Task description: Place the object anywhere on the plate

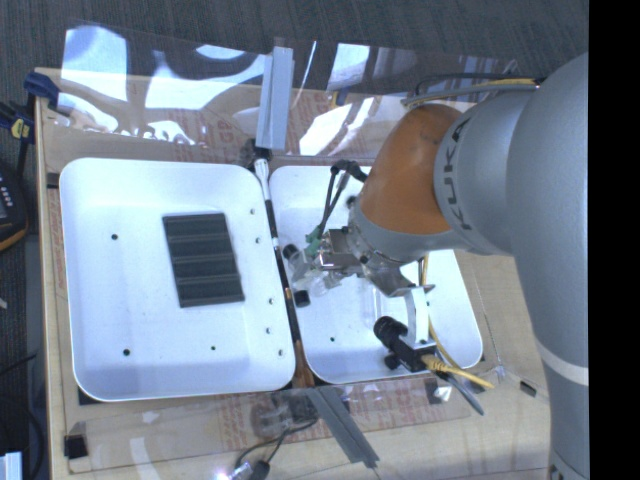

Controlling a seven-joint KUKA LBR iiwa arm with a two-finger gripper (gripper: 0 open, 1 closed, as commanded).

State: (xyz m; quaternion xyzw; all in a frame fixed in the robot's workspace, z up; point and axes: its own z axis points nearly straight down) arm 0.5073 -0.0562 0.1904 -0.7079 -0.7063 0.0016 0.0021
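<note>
From my seat, the gripper [312, 258] hangs low over the left part of the right bin [345, 363], close to the wall that bin shares with its neighbour. The wrist hardware crowds it from this angle, so I cannot tell whether it is apart or together, or whether it has hold of anything.

Just below and to the left of it I make out a small pale thing [300, 291] against the white floor, near the bin's left wall. It is too small and too cluttered by the gripper for me to tell its shape. I cannot say whether it touches the gripper or lies just beside it.

Behind the gripper the orange band [408, 173] sits over the upper middle of the right bin. From there the grey arm [520, 178] runs off to the right.

Across the shared wall, the left bin [105, 298] holds the plate [203, 259]. It is a dark grey ribbed rectangle lying flat near the bin's middle, its long side running top to bottom and slightly slanted. The plate is well apart from the small pale thing, with the bin walls between them.

Both bins rest on the bench [180, 423]. At the back a grey bar [275, 93] stands upright above the gap between the bins, with a clear sheet [150, 78] catching the light.
</note>
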